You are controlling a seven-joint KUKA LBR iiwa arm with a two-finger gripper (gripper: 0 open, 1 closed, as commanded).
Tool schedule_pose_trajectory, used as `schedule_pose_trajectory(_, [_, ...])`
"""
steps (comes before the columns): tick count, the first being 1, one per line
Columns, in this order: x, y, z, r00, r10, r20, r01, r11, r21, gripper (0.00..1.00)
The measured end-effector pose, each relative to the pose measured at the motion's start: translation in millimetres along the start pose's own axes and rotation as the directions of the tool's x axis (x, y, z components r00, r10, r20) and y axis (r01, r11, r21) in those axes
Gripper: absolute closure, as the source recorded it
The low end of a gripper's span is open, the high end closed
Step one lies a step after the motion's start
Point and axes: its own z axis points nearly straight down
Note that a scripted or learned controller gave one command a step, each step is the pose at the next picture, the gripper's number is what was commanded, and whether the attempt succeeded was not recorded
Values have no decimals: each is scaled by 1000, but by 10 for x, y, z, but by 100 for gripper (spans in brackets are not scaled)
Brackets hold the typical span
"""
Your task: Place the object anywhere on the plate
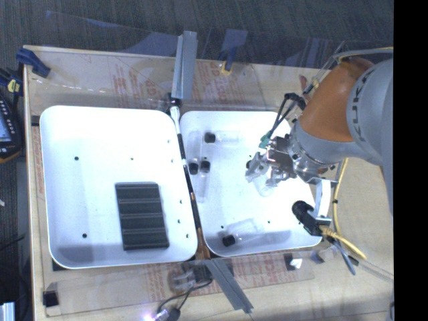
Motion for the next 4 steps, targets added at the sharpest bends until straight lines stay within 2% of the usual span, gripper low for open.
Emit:
schedule_pose_trajectory(1, [912,438,316,997,81,-2,-81,997,5,100])
schedule_pose_trajectory(2, [1409,1130,106,960,280,-2,-280,960,3,100])
schedule_pose_trajectory(3, [1780,-19,241,947,322,0,-322,947,6,100])
schedule_pose_trajectory(4, [1532,-785,214,994,108,-1,-108,994,4,100])
